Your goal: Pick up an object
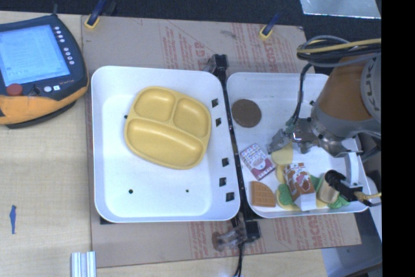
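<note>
Camera view is showing the claw [287, 137] hanging low in the right bin [272, 84], touching a pile of toy food [295, 181] at lower right; its grip cannot be told.

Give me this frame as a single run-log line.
hand: low in right white bin, over pile of small toy foods | yellow divided plastic plate: in left white bin | grasp: unconfirmed
</note>
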Controlling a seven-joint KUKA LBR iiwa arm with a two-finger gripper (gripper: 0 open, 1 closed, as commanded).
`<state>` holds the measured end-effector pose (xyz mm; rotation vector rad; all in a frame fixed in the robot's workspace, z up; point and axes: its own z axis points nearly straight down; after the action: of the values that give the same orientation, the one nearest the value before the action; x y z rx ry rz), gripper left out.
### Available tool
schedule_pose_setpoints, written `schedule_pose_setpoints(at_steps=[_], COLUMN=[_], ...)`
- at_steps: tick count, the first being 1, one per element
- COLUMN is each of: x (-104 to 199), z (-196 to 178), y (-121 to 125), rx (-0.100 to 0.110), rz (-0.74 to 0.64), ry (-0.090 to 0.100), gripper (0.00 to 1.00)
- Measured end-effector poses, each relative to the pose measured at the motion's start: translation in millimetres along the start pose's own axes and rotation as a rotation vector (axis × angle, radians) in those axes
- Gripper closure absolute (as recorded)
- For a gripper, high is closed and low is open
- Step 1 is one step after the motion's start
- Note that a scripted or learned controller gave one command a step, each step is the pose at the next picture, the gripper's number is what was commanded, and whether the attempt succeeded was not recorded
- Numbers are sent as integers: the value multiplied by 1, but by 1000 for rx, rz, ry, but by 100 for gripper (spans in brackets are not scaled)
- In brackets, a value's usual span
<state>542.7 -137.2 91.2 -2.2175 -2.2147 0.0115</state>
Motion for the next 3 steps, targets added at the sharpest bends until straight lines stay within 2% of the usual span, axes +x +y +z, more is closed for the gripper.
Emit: schedule_pose_setpoints(at_steps=[1, 2, 3], x=[2, 2, 18], z=[-11, -11, -2], y=[4, 4, -2], rx=[-6, -6, -11], rz=[-5, -5, -5], ry=[-1, -1, -4], gripper=[100, 0, 0])
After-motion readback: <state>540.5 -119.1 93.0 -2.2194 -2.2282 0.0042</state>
